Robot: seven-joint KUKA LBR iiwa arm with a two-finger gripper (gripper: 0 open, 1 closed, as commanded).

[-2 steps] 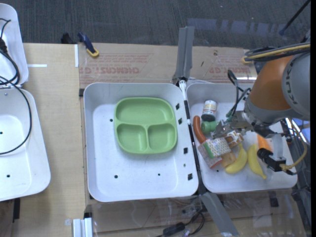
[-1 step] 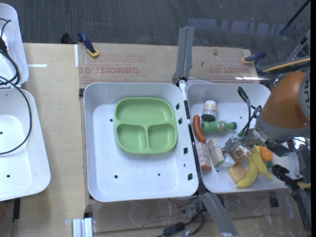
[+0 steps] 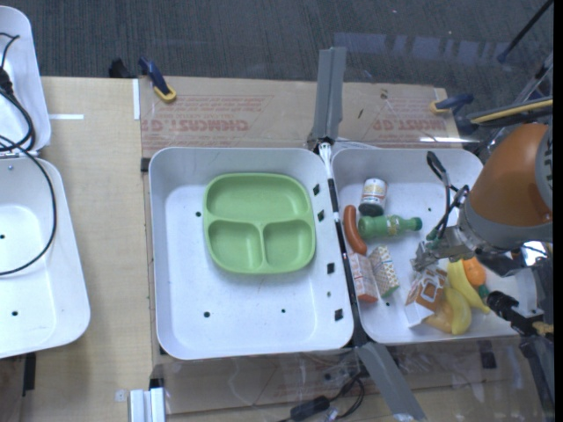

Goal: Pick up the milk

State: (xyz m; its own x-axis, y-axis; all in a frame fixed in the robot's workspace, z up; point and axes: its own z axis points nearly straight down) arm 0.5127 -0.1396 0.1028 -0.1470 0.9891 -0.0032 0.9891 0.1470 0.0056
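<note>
White milk [image 3: 427, 290] is lying by the banana [image 3: 459, 297], pincer [image 3: 431, 255] hovering just above. Can't tell its state; it should be dropping straight, avoiding the banana.

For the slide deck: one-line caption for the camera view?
Arm's tool lowered into the right bin among food items, beside the milk; green tray in left bin.

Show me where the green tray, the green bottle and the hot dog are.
green tray [image 3: 260, 224], camera view, on the ridge between its compartments.
green bottle [image 3: 387, 226], camera view, on the middle of its body.
hot dog [image 3: 354, 229], camera view, on its middle.
</note>
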